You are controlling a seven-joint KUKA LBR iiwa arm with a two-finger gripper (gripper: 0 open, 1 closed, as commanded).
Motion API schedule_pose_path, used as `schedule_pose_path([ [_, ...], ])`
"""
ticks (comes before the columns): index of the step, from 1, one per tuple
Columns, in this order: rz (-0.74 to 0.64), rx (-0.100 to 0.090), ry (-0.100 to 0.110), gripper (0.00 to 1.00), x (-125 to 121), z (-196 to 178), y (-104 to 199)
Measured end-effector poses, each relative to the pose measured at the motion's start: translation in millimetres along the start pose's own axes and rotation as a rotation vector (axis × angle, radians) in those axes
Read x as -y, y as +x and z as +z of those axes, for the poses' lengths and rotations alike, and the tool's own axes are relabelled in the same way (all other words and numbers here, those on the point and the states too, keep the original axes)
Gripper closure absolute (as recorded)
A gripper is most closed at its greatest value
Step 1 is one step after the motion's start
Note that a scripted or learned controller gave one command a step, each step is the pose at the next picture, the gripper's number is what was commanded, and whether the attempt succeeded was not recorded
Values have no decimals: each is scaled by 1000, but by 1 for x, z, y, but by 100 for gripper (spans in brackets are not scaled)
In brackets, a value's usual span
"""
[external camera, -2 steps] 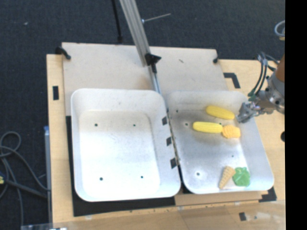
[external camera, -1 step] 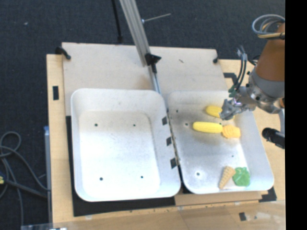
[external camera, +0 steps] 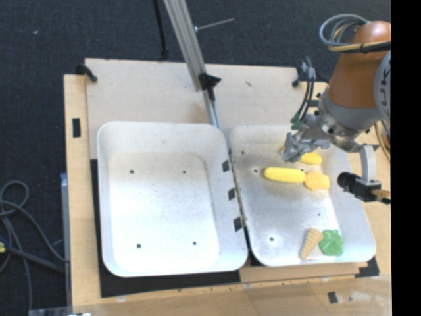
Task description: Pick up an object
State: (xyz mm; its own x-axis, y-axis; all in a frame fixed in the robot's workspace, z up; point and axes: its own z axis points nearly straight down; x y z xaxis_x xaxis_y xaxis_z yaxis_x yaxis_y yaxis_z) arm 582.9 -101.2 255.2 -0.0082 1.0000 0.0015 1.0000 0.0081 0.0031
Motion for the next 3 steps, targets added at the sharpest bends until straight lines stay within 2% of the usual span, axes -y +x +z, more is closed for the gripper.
schedule_pose_path([
  [1,0,0,1,100,-11,-3,54],
  [3,1,1,4,100,-1,22,165],
])
